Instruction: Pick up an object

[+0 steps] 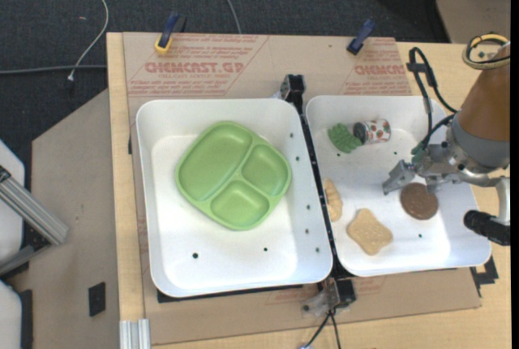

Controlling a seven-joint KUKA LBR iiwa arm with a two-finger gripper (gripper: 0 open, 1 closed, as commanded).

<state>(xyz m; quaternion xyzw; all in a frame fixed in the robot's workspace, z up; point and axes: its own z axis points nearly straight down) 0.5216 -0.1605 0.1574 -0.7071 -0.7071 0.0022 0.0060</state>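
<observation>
My gripper [403, 177] hangs low over the right bin [454, 258], and I cannot tell from this slanted view how it is set, since the wrist body above covers most of it. Nothing visibly sits in it, so I judge the pick not yet made.

The nearest candidate is the brown round disc [420, 201], lying flat just below and to the side of my gripper, almost under the wrist. It looks thin and low, which is the main risk: a flat piece gives little edge to catch, so I may close on air or only scrape it across the bin floor. If I descend slightly off-centre, one tip could land on top of it and press rather than straddle it.

Further out from my gripper, toward the bin's near edge, lies the tan biscuit-shaped piece [370, 231], with a smaller tan piece [332, 201] beside the divider wall. Beyond my gripper, toward the far wall, sit the green leafy toy [346, 137] and a small patterned can [376, 130], touching or nearly so; going for either may drag the other along.

Across the divider, well away from my gripper, the green divided plate [233, 174] lies in the left bin [162, 258], too broad for an easy grasp.
</observation>
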